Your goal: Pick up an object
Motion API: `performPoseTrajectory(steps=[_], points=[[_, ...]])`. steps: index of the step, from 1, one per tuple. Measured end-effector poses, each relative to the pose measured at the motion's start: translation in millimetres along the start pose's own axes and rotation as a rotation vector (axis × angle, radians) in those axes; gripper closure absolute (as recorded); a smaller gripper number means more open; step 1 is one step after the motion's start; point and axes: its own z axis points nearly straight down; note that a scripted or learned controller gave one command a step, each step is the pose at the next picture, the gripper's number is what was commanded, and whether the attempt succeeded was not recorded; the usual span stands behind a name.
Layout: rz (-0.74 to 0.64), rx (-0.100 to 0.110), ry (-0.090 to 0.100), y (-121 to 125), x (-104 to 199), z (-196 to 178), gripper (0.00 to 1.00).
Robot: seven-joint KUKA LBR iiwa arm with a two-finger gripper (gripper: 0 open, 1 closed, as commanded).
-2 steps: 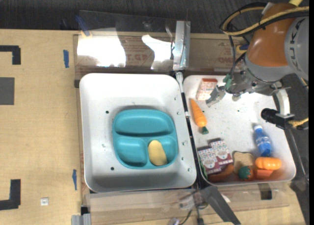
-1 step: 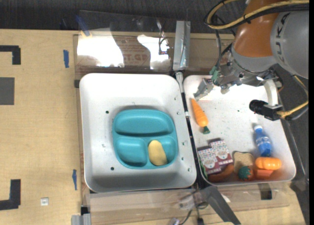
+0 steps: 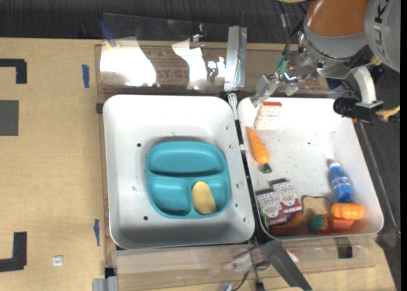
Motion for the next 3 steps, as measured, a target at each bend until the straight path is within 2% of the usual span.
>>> performPoseTrajectory(steps=[1, 2, 3], points=[[0.038, 0.016, 0.005, -51, -10, 115, 0.0], [0.102, 0.017, 0.003, -34, -99, 190, 0.0], [0.072, 0.008, 0.001, -24, -87, 209, 0.0]])
